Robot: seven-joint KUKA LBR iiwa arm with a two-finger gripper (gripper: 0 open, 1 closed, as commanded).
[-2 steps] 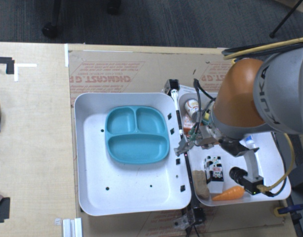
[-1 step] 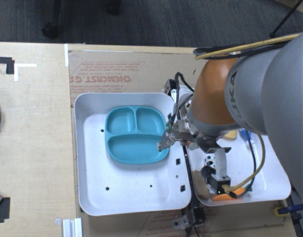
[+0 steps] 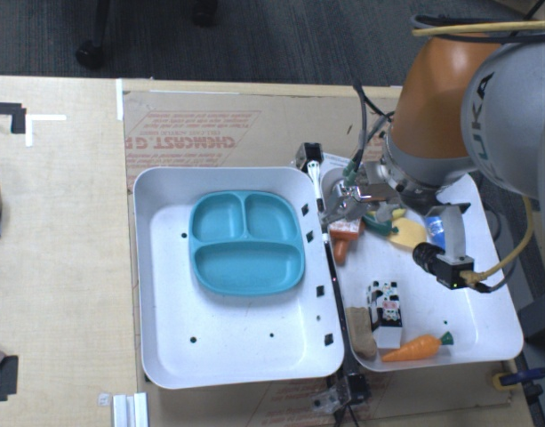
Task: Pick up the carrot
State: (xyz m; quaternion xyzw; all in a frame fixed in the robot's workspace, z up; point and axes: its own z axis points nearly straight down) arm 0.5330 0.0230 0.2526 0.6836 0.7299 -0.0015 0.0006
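Note:
The carrot point(image 3: 414, 348), orange with a small green top at its right end, lies flat at the near edge of the right bin point(image 3: 494, 314). My gripper point(image 3: 347, 205) hangs at that bin's far left corner, close to the wall between the bins and well away from the carrot. Right under the gripper sits a small red and white piece with an orange stub point(image 3: 343, 238); whether the gripper touches it is unclear. The grey arm with its orange band point(image 3: 441, 69) covers the bin's far right part.
A blue divided plate point(image 3: 248, 241) lies in the left bin point(image 3: 165, 327). In the right bin are a yellow piece point(image 3: 408, 234), a green bit point(image 3: 379, 227), a blue item point(image 3: 435, 230), a black and white block point(image 3: 385, 305) and a tan piece point(image 3: 361, 338) next to the carrot.

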